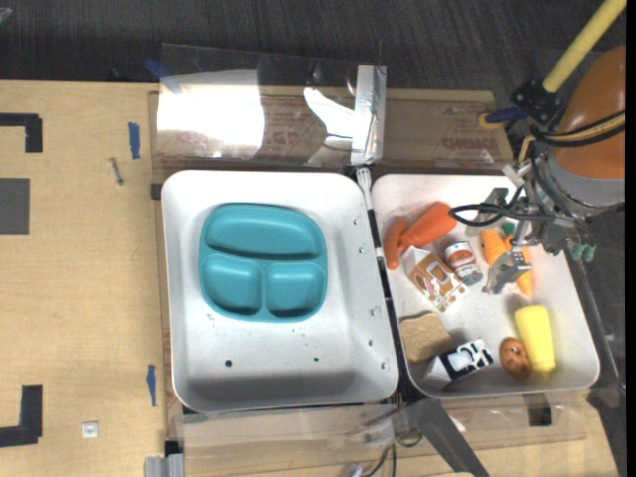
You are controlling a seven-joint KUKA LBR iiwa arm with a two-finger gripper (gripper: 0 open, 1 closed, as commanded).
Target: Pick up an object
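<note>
The right bin [568, 311] holds several small items. An orange carrot [429, 224] lies at its back left, with another orange piece [396, 242] beside it. A small can [460, 259] and a patterned packet [435, 279] sit mid-bin. A bread slice [425, 336], a black-and-white item [465, 358], a brown ball [513, 356] and a yellow block [535, 334] lie along the front. My gripper [503, 270] hangs low over an orange item [494, 242] at mid-right, just right of the can. The orange item is partly hidden beneath it.
The left bin [268, 356] holds a teal divided plate [263, 259]. The grey arm with its orange band [596, 97] comes in over the right bin's back right corner, with cables trailing near the wrist. Cardboard and clear tape lie behind both bins.
</note>
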